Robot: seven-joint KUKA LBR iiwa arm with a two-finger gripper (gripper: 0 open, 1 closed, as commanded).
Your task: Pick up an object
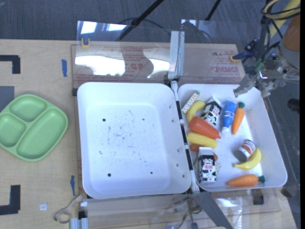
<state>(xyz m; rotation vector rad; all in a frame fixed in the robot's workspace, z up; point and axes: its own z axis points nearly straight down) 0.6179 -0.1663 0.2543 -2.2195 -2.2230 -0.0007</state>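
The right bin (274, 142) holds several toy foods. A blue bottle (228, 116) and a small carrot (238, 120) lie near its back. Beside them are a cow-print carton (211, 113), a banana (194, 110), a fat orange carrot (204, 127) and a corn cob (202, 139). Toward the front lie a second cow-print carton (207, 164), a can (245, 148), another banana (250, 160) and a carrot (244, 180). My gripper (250, 90) hangs over the bin's back right corner, open, with nothing between its fingers, just above and right of the blue bottle.
The left bin (95, 104) sits beside the right one, split from it by a ridge (182, 128). A green divided plate (31, 126) rests on the bench at far left. Clear plastic panels (143, 56) stand behind the bins. Cables (281, 6) hang at the upper right.
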